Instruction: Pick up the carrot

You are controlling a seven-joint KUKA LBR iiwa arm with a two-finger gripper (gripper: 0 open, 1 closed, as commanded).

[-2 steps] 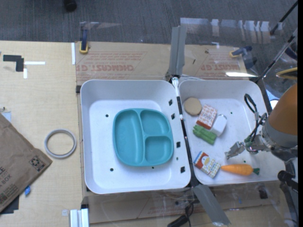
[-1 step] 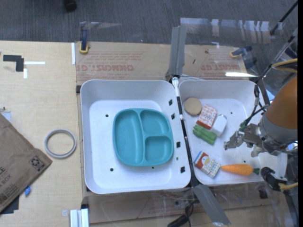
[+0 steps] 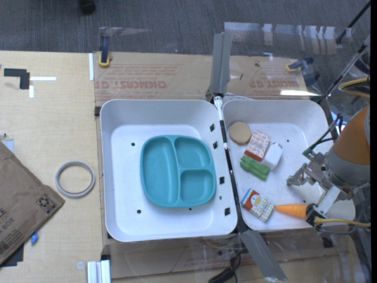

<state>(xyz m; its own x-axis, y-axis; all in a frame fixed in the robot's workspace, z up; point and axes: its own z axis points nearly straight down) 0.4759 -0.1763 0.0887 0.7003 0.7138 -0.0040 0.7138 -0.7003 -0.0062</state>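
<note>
The tapered orange toy carrot (image 3: 291, 210) lies flat at five o'clock in the right white bin (image 3: 318, 114), tip toward a small printed carton (image 3: 257, 204). The metal two-finger gripper (image 3: 301, 177) hovers just above it — whether spread or closed, I cannot tell — seemingly positioned for descent.

Teal 3-compartment plate (image 3: 177, 171) in left bin (image 3: 109, 175); tape ring (image 3: 75, 178) on bench.

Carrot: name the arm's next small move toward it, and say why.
Probably a short shift toward the near wall of the right bin, then a descent. The carrot lies flat near that bin's front edge beside a small red and white box, and the gripper sits just behind it, not over it.
</note>
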